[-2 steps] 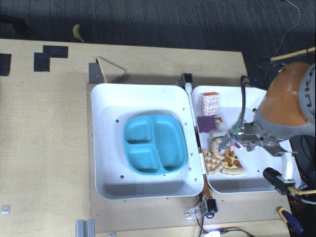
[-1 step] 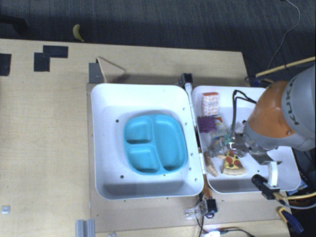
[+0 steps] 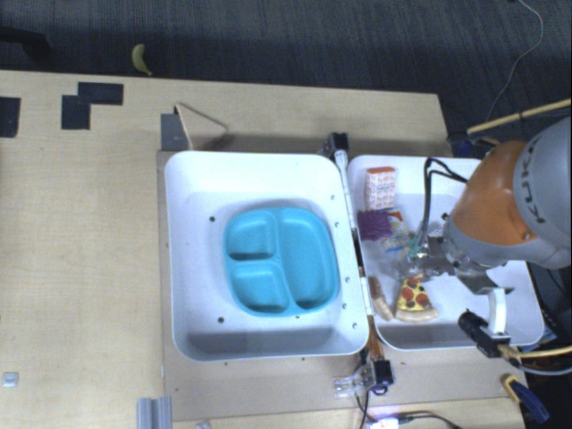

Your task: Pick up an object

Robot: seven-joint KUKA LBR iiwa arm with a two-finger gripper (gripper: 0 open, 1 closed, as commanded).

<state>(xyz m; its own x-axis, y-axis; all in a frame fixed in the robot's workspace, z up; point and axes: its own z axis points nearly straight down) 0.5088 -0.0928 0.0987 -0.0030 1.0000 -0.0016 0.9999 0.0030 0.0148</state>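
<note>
The right bin (image 3: pixel 527 324) holds several small items: a white and red carton (image 3: pixel 380 187) at the back, a purple piece (image 3: pixel 377 225) below it, a pizza slice (image 3: pixel 415 299) near the front, and a tan piece (image 3: pixel 382 300) by the left wall. The gripper (image 3: pixel 416 256) hangs low over the middle of this bin, just above the pizza slice and right of the purple piece. The arm's grey and orange wrist covers the bin's right half.
The left bin (image 3: pixel 192 239) contains a blue sectioned tray (image 3: pixel 280 258). A black clamp (image 3: pixel 337 143) sits at the back between the bins. Cables run along the front edge near the right bin.
</note>
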